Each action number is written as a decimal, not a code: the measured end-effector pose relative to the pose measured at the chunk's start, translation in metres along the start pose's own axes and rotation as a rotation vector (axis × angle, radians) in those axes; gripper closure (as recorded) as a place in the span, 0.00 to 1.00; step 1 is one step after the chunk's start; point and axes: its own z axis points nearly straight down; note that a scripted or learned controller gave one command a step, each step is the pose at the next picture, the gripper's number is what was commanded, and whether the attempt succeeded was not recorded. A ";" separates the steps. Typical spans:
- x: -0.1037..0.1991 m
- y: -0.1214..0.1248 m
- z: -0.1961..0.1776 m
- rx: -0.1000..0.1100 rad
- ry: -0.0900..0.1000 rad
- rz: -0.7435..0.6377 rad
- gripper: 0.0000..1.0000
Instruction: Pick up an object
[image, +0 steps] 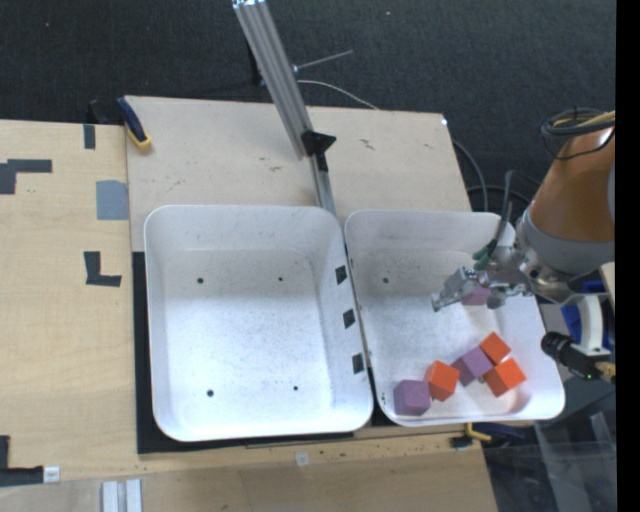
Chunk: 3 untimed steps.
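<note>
The arm (575, 200) is cut off by the right edge above its orange band. The gripper (462, 291) partly covers a purple object (478, 296); whether the fingers grip it cannot be told. The metal pole (283, 90) runs off the top edge.

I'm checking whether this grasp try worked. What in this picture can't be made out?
- Gripper, camera view: too small and blurred to tell whether the purplish patch at its tip is a held block.
- Arm: upper part cut off by the right edge.
- Lower orange block: partly hidden behind the purple block beside it.
- Right bin: floor under the gripper hidden by it.
</note>
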 end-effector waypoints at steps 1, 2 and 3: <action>-0.062 -0.006 -0.051 -0.005 -0.005 0.005 0.00; -0.075 0.035 0.106 0.007 0.001 0.000 0.00; -0.073 0.098 0.126 -0.011 -0.030 0.008 0.00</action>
